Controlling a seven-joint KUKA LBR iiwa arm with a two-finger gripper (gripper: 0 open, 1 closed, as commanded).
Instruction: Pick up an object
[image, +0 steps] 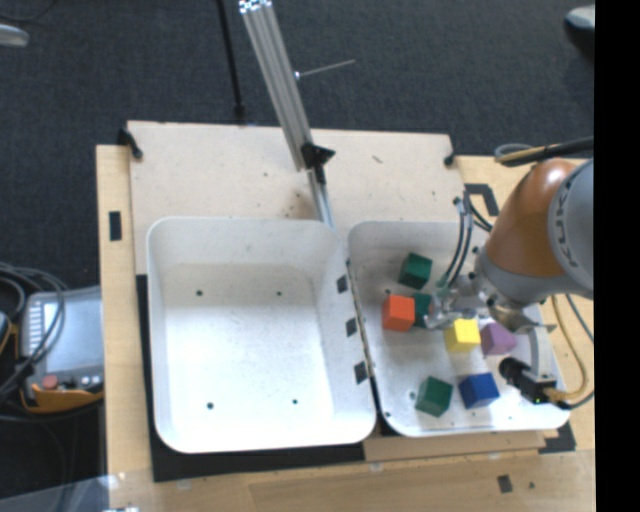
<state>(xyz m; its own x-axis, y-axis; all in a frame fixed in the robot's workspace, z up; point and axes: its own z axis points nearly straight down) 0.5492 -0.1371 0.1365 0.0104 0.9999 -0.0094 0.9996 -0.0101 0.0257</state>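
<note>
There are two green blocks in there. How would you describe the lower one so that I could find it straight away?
Look at the right bin, the one holding all the blocks. Follow its near edge: the green block sits there, just left of the blue block. The other green block lies far up the bin, above the orange block.

No text, label, brand, number or sign can be read anywhere; small dark marks are seen on the bench and along the rims of the white bins, but no lettering can be made out on them
</note>
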